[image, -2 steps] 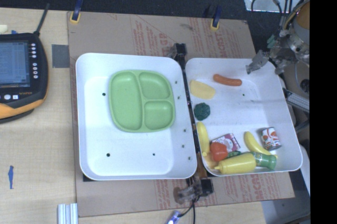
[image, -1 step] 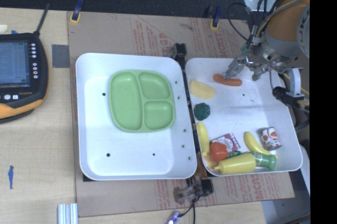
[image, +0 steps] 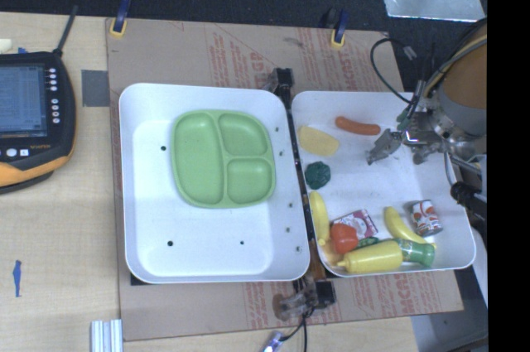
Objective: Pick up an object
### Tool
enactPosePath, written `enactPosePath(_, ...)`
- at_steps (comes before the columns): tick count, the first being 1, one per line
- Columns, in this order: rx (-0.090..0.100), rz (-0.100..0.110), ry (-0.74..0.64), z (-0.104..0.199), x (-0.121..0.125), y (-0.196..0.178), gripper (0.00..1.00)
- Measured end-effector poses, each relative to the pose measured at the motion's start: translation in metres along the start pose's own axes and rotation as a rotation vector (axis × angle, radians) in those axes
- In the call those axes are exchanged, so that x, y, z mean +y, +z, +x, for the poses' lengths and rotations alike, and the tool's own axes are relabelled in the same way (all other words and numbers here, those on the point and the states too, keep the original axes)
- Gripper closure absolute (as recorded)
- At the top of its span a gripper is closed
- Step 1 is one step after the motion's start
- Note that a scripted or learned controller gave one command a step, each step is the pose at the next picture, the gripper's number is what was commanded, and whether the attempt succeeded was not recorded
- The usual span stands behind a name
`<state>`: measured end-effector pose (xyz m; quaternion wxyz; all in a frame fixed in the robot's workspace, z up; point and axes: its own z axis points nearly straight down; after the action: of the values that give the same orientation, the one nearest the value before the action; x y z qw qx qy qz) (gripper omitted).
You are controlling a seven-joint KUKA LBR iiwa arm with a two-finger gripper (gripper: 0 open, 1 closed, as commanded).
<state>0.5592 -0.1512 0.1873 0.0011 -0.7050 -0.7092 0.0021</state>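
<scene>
While near rim, gripper (image: 383, 150) unobstructed

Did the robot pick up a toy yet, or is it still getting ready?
Nothing looks picked up yet. The gripper hangs over the right bin with nothing between its fingers. It is nearest the toy sausage, which lies flat on the bin floor. The bananas, the green bottle and the other toys lie there too. The green divided plate sits in the left bin. The whole grab is left.
</scene>
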Motion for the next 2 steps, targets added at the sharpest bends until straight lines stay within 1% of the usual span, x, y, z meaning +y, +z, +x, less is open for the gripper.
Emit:
enactPosePath(1,0.000,0.000,0.001,-0.054,-0.038,0.051,0.00)
enactPosePath(2,0.001,-0.001,0.000,-0.060,-0.072,0.096,0.00)
